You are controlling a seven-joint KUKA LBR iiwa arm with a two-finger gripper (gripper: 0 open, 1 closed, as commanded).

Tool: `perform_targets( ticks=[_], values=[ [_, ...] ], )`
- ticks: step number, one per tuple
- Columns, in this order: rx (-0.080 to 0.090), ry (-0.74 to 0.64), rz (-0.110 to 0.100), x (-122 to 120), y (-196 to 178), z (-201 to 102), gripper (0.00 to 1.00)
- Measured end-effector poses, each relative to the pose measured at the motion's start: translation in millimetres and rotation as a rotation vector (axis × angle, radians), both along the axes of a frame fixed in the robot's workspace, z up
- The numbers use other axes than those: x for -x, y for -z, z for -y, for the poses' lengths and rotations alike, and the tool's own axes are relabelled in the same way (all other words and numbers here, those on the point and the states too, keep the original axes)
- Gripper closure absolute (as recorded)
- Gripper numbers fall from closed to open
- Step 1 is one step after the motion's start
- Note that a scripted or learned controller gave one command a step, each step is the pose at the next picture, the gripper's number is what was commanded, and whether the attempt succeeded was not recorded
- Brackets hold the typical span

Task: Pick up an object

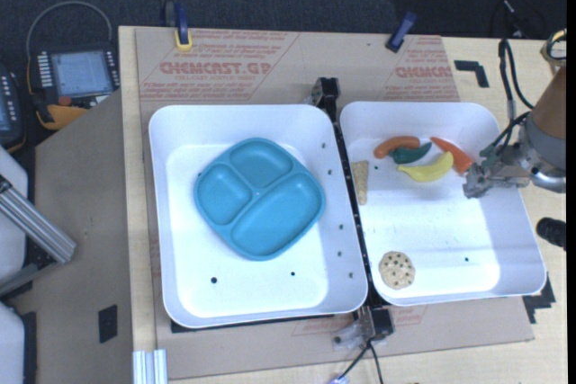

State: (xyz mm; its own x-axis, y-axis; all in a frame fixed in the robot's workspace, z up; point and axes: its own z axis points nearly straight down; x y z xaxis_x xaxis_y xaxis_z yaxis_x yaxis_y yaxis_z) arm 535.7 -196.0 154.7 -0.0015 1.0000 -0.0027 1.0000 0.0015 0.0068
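Seen from above, the gripper [477, 184] hangs low over the right bin [504, 279], near its right wall; whether it is spread or pressed together cannot be told. Just to its left lies a yellow banana [428, 169], long axis roughly left to right, touching an orange carrot [397, 146] and a green piece [412, 156]. A cookie [396, 269] sits near the front, and a blue divided plate [259, 197] fills the left bin [180, 283].
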Motion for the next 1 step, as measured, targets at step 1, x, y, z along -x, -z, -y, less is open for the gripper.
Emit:
perform_targets(
  ticks=[1],
  values=[
    [0.001,0.000,0.001,2.6,-63.3,3.2,1.00]
  ],
)
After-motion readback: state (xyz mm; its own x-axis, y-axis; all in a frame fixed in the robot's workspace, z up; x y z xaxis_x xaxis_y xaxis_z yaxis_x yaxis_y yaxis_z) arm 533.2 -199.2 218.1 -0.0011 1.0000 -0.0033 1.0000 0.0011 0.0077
